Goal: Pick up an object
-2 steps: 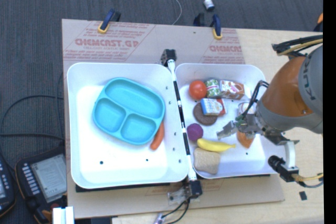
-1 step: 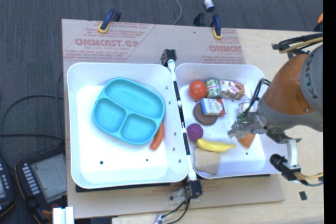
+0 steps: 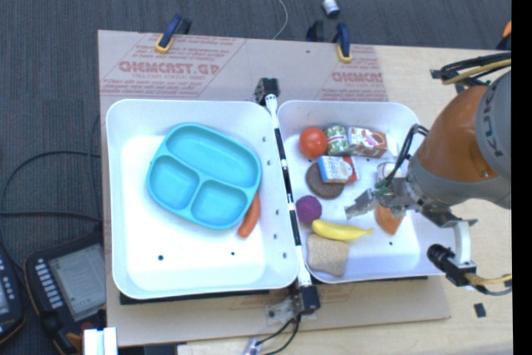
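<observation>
Orange at the arm's wrist band and orange again just under my gripper (image 3: 376, 201): a small carrot-coloured piece (image 3: 387, 219) lies in the right bin (image 3: 405, 114) beside the tool, and I judge that is the target, since the gripper hangs low over it. I cannot tell how its jaws stand, nor whether anything is caught. The piece is mostly hidden, so its long axis is unclear. Close by, the yellow banana (image 3: 341, 230) lies lengthwise across the bin, tip pointing toward the gripper. The blue divided plate (image 3: 204, 175) sits in the left bin (image 3: 133, 262), with a carrot (image 3: 249, 218) leaning along its edge.
</observation>
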Tool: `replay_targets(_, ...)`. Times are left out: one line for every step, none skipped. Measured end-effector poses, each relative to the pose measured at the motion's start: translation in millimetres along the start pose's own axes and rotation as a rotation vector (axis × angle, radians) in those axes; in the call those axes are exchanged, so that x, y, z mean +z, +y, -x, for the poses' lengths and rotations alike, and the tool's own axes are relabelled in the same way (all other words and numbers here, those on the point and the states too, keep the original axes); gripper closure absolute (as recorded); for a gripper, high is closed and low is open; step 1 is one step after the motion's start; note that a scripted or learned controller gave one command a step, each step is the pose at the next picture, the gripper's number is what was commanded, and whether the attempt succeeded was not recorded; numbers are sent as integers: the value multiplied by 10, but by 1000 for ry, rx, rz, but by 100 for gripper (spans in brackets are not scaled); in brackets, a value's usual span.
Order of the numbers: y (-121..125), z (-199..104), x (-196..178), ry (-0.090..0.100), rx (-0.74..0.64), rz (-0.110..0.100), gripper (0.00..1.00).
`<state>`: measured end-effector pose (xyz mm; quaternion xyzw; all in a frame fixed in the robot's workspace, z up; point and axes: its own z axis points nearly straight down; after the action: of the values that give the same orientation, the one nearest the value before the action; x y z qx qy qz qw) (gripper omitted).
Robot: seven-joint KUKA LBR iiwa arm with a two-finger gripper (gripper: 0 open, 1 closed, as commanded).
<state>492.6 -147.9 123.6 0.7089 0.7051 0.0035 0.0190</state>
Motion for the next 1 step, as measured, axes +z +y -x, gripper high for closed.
replay_targets(9,-3,-95,1,-1,0,100)
